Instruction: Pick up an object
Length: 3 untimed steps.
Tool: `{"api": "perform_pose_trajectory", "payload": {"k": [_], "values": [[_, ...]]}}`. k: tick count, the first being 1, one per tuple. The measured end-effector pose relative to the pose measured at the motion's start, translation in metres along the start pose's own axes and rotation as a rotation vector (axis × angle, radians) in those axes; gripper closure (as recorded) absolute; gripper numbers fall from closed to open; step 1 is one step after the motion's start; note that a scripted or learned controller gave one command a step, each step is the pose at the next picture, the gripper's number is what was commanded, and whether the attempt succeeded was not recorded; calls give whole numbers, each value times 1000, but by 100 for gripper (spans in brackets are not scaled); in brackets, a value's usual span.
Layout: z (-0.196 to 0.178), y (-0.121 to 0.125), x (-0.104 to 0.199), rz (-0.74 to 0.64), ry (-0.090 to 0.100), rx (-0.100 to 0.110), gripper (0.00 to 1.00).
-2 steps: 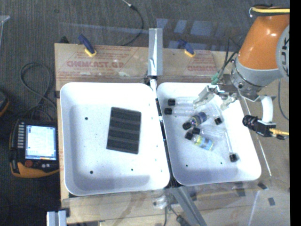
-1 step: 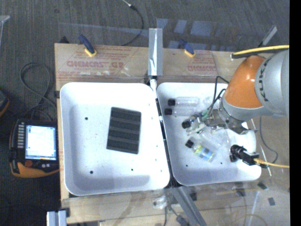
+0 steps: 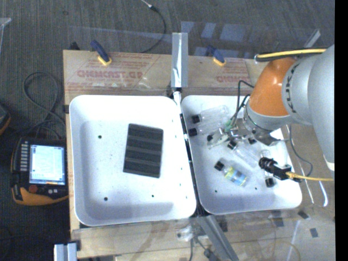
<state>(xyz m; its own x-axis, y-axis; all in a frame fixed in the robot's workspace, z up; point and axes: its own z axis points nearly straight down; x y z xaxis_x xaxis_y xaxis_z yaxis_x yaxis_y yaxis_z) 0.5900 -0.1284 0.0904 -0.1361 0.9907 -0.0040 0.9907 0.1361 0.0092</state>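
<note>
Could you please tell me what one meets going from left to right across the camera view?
Teach pendant → left bin → black ridged block → right bin → small clear bottle → arm's orange band.

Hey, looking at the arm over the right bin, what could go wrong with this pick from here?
The gripper sits low in the right bin among small clear and black pieces lying close together, so it may close on nothing or nudge neighbours aside. The clear bottle looks slippery and may slide away. The yellow cable trails over the bin's right rim and might snag.
</note>
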Motion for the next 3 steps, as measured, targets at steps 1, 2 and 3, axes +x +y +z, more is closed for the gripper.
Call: {"api": "perform_pose_trajectory", "payload": {"k": [1,2,3], "values": [[-10,1,1,0,1,-4,100],[-10,1,1,0,1,-4,0],[-19,1,2,-1,4,-3,100]]}}
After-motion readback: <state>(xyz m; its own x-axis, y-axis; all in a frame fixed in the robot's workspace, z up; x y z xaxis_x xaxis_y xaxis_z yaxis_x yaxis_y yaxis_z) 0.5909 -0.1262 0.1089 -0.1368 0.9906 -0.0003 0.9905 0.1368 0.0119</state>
